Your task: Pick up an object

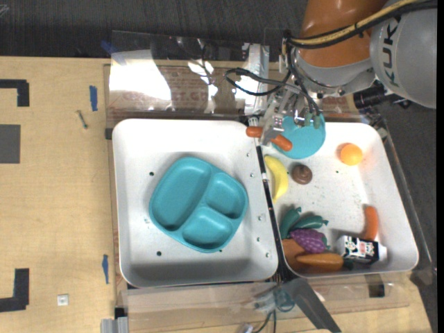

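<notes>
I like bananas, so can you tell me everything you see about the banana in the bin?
The banana is small, yellow and curved, and looks like smooth plastic. It lies flat in the right bin, close against the bin's left wall, running from the upper left down to a tip that points at the leafy green toy. A brown round thing sits just to its right, apart from it. The pincer hangs above its top end.

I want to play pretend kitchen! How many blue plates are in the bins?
2. A big divided blue plate lies in the left bin. A small round blue plate sits at the back of the right bin, partly under the claw.
</notes>
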{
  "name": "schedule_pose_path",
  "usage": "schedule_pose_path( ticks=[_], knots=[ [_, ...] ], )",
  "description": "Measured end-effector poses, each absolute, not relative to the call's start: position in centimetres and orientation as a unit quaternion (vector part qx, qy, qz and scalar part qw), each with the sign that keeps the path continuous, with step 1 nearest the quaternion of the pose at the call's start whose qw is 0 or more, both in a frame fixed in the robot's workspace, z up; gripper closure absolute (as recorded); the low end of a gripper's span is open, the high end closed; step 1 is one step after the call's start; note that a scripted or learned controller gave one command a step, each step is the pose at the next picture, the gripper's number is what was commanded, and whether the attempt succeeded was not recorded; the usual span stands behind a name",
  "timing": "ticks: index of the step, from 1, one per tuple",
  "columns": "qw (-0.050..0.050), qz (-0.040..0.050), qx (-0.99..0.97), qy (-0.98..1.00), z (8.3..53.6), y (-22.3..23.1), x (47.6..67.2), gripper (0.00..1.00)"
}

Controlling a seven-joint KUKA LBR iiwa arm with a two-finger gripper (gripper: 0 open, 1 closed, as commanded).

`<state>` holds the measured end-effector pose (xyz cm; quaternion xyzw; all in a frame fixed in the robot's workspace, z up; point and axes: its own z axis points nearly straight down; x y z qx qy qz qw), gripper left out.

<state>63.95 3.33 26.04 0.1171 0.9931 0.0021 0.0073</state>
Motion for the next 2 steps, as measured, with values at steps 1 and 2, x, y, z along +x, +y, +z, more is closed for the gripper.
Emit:
schedule_pose_path(
  ticks=[1, 2],
  knots=[
    [0.009, 0.0022, 0.117, 0.993, 26.9, 3.3, 64.0, 1.00],
    [0.000, 0.0006, -0.058, 0.998, 19.5, 4.7, 48.0, 1.00]
  ],
)
